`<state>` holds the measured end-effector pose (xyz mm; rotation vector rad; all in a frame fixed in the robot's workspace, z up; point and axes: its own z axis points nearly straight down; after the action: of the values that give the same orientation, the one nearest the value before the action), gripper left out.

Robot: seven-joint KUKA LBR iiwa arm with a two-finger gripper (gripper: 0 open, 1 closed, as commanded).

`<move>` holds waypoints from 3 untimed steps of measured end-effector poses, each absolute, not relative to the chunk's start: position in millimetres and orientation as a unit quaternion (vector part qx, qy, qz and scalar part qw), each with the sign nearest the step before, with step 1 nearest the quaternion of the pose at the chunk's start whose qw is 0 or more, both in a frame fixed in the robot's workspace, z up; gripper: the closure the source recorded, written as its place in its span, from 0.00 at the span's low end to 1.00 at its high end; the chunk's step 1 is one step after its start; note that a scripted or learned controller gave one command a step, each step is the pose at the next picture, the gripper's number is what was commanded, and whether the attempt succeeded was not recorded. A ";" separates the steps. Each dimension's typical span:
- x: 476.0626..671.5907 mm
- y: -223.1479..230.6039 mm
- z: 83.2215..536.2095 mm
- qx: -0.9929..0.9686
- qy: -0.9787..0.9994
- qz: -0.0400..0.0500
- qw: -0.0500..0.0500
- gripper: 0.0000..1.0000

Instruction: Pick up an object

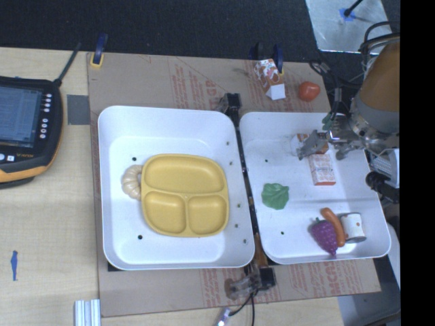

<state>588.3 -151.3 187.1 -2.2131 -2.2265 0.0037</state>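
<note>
Small flat carton with an orange-red lower panel (322,169) lies in the right white bin (285,250), toward its far right part, directly beneath the gripper (325,143). Its long axis runs roughly from the far side of the bin toward the near side, with the orange-red end pointing nearer the camera.

Fingers: splayed open to either side, nothing between them; no object is held. The left finger (307,145) sits beyond the carton's top left corner, the right one off toward the arm.

Risks, as a judgement:
- The carton lies flat on the bin floor, so closing fingers may slide over its top rather than catch its edges.
- If the fingers close along the long axis, the span may be too wide; closing across the short axis looks safer.
- A descent slightly off centre could push the carton aside.

Other contents of this bin, the green crumpled lump (275,195) and the purple grape bunch (327,234), lie well apart and should not interfere.
</note>
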 end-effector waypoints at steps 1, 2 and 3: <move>616.3 -196.5 191.9 -0.706 -0.708 0.001 0.001 0.00; 553.4 -212.3 151.2 -0.706 -0.709 0.002 0.001 0.00; 626.4 -211.7 91.3 -0.706 -0.709 0.001 0.001 0.00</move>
<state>626.4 -211.7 91.3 -2.2151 -2.2241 0.0041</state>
